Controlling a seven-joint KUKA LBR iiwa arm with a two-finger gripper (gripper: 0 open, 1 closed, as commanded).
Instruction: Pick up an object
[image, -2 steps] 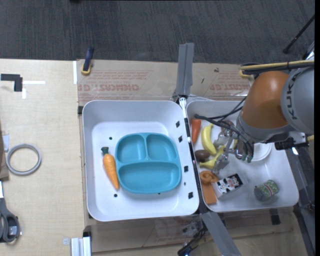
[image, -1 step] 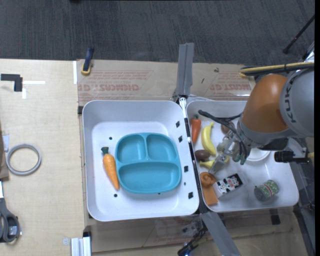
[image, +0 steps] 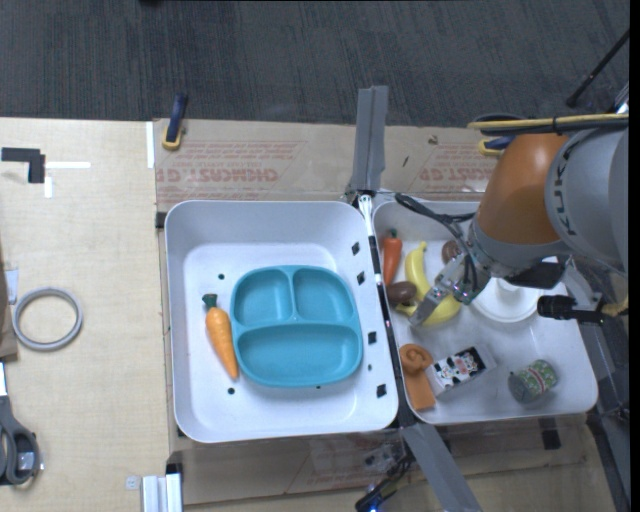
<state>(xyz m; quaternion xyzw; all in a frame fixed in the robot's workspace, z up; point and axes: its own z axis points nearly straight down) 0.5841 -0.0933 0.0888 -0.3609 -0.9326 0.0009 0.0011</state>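
Banana (image: 418, 285), yellow and curved, lies in the right bin (image: 560, 400) with the gripper (image: 440, 300) low over its lower end; whether the fingers are released or clenched on it cannot be told. Near it lie a small carrot (image: 391, 258), a brown piece (image: 402, 294), a printed packet (image: 458, 368) and a green can (image: 533, 380). In the left bin (image: 185, 300) a second carrot (image: 221, 338) lies beside a blue divided plate (image: 297, 326).

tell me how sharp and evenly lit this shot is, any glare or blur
Camera view: even, soft overhead light with only faint shadows, such as beside the carrot next to the blue plate. The white left bin is bright but keeps its detail, no harsh glare. Focus is fair; small items like the patterned box look soft, and the gripper is slightly blurred.
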